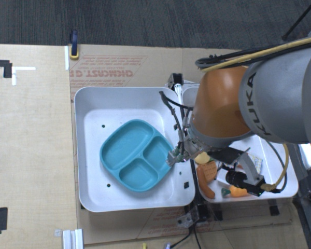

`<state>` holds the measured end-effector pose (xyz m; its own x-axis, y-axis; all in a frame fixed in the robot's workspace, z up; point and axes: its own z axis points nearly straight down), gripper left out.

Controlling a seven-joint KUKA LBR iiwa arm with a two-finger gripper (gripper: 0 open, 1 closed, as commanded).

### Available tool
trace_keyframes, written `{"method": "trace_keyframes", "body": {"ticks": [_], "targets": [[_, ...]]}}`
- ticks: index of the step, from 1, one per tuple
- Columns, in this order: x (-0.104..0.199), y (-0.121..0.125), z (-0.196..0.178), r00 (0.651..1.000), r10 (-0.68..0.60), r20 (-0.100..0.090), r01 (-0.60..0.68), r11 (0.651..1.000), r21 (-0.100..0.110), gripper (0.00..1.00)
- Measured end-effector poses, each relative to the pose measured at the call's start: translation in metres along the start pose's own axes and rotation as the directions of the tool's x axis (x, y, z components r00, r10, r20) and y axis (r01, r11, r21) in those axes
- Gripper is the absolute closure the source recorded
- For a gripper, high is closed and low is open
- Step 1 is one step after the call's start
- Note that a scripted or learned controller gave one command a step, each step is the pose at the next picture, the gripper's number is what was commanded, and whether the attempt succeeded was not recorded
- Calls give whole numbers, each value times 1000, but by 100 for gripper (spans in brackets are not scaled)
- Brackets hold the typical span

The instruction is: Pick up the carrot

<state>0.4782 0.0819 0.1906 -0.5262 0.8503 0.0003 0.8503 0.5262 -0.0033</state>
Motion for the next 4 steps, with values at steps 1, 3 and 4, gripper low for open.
{"method": "trace_keyframes", "body": {"ticks": [1, 3, 4], "targets": [[-70, 27, -50, 892, -451, 7, 451, 892, -4, 100], [-58, -34, -308, 969, -247, 12, 247, 969, -10, 100], [-58, -34, -308, 969, -249, 11, 249, 969, -9, 0]]}}
